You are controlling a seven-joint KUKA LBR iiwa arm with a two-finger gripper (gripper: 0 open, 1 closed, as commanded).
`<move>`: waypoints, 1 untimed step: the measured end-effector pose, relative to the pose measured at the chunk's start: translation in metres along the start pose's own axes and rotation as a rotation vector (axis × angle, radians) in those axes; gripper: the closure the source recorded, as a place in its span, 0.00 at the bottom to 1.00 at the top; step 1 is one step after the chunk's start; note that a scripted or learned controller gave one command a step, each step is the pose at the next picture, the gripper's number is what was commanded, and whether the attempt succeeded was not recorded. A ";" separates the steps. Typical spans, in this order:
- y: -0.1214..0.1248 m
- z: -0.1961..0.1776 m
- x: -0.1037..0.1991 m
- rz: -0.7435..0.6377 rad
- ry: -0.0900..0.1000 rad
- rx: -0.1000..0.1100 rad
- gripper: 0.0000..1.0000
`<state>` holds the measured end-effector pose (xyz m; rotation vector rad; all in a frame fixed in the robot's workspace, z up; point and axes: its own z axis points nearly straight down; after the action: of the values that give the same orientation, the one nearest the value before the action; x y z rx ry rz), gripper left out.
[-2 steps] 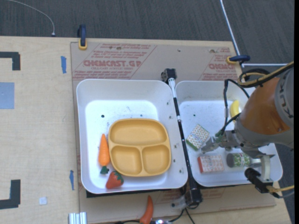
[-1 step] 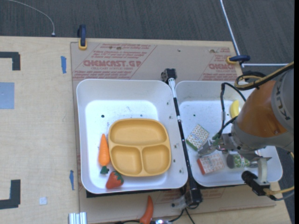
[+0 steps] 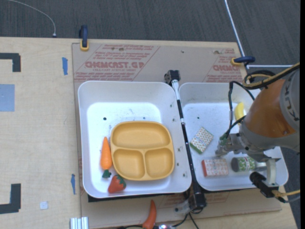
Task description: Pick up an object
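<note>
Right bin (image 3: pixel 200 92) — pincer (image 3: pixel 224 147) beside red packet (image 3: pixel 215 167); pincer grip state unclear.

You've got the arm (image 3: pixel 269 113) coming in at 3 o'clock over the R bin (image 3: pixel 209 92), gripper (image 3: pixel 228 144) just above a pink packet (image 3: pixel 215 167) w/ a patterned packet (image 3: pixel 201 140) at its 9. L bin (image 3: pixel 90 128): yellow divided plate (image 3: pixel 142 150), carrot (image 3: pixel 106 153) and strawberry (image 3: pixel 116 184) toward 8.
</note>
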<state>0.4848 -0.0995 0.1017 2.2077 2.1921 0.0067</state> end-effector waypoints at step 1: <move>0.000 0.000 0.000 0.000 0.000 0.001 0.00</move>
<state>0.4846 -0.0993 0.1015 2.2084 2.1924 0.0066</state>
